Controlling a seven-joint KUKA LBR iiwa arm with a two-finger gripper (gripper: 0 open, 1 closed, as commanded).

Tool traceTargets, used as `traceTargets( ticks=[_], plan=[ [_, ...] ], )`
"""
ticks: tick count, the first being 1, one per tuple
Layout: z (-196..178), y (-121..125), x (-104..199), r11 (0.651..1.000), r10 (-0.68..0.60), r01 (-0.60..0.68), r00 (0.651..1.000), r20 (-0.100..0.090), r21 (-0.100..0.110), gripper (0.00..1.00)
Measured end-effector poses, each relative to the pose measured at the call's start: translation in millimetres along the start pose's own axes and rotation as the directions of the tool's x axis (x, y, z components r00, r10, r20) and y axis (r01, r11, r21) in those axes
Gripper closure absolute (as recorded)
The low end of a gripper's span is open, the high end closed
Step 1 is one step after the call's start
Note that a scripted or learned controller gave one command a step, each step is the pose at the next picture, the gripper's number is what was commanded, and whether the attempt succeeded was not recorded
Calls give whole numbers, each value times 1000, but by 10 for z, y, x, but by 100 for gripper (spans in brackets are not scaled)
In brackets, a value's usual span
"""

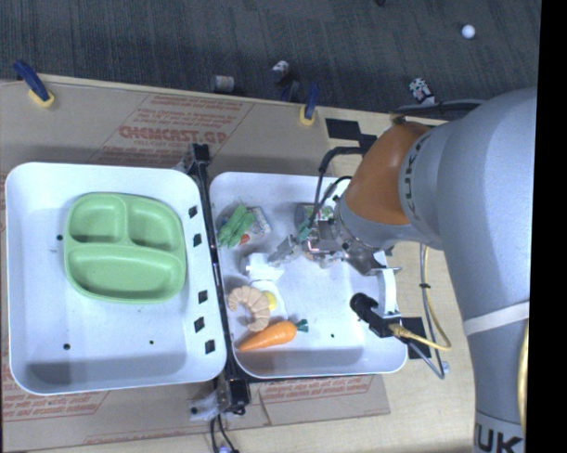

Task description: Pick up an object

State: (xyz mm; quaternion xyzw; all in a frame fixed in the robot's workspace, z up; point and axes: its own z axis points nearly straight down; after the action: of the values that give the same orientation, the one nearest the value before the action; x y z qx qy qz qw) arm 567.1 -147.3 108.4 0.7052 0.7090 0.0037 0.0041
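Two shallow white plastic bins sit side by side on a cardboard-covered bench (pixel 176 124). The left bin (pixel 32 259) holds a pale green three-compartment plastic plate (pixel 125 246), lying toward its far half. The right bin (pixel 353 349) carries the small toys: a green leafy bundle (pixel 235 223) near its far left corner, a tan shrimp-shaped piece (pixel 251 302) against its left wall with a small yellow item (pixel 272 301) touching it, and an orange plastic carrot with a green top (pixel 270 335) close to the near edge. A little white block (pixel 261 269) lies between the leafy bundle and the shrimp. The grey arm with its orange band (pixel 382 183) reaches over the right bin's far side, and its gripper (pixel 311 240) hangs near the middle of that bin (whether it is spread or closed cannot be told, since cables and metal parts crowd it). Nothing is visibly gripped.
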Motion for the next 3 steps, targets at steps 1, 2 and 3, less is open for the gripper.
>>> traceTargets(
  ticks=[1,2,3],
  plan=[
    [-1445,71,-47,1000,-1,1,1000,2,6,0],
    [171,284,-390,1000,0,0,1000,0,13,0],
    [69,289,-382,1000,-3,3,1000,-1,14,100]
  ],
)
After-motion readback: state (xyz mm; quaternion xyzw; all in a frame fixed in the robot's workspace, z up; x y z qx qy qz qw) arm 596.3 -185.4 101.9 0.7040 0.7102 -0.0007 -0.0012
